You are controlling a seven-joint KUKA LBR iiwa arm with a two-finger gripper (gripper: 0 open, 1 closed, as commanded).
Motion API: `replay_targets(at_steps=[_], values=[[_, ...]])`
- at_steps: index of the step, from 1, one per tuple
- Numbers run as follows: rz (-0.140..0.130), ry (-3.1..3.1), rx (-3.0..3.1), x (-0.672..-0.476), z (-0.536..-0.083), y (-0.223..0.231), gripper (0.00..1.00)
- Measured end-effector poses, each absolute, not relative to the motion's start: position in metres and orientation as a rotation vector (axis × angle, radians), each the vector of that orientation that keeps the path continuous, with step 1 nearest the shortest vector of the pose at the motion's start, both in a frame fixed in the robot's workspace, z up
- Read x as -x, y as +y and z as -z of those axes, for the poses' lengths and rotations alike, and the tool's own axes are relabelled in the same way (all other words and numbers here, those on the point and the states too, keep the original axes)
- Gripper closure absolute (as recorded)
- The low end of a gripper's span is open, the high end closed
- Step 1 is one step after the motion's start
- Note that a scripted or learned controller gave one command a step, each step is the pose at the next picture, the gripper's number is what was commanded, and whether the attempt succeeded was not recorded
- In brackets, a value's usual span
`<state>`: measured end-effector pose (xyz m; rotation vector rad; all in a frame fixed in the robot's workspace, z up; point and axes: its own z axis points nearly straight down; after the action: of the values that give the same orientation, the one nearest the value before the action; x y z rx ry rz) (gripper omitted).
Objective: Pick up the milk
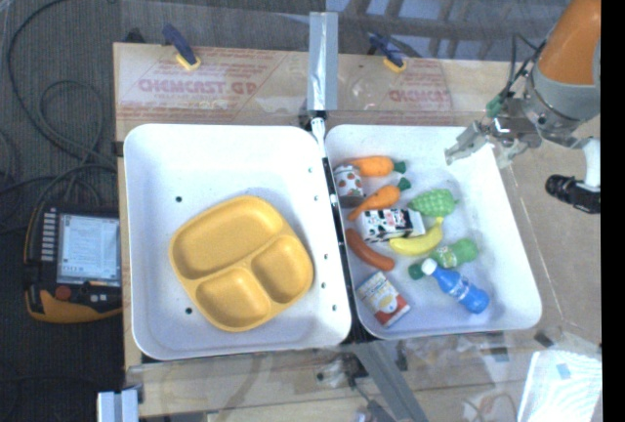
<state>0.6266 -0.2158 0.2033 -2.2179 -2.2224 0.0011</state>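
Two white bins (146, 215) are sitting side by side. One yellow tray (242, 261) is lying in the left bin. In the right bin, two carrots (371, 166) are lying near one milk carton (383, 222). One banana (418, 242), one blue bottle (459, 289), one green bottle (459, 252), one hot dog (369, 252) and one small can (349, 182) are lying there too.

The milk carton (382, 223) sits hemmed in mid-frame: carrots (374, 198) above it, a banana (418, 241) touching its lower right, a sausage (370, 251) below. The right bin's (515, 259) upper-right corner is bare floor.
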Motion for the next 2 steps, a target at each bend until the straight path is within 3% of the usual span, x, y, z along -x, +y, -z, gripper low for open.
replay_targets(at_steps=[1, 2], values=[[-0.004, -2.366, 2.065, -0.658, -0.122, -0.155, 0.0], [0.006, -2.31, 2.146, -0.592, -0.09, -0.122, 0.0]])
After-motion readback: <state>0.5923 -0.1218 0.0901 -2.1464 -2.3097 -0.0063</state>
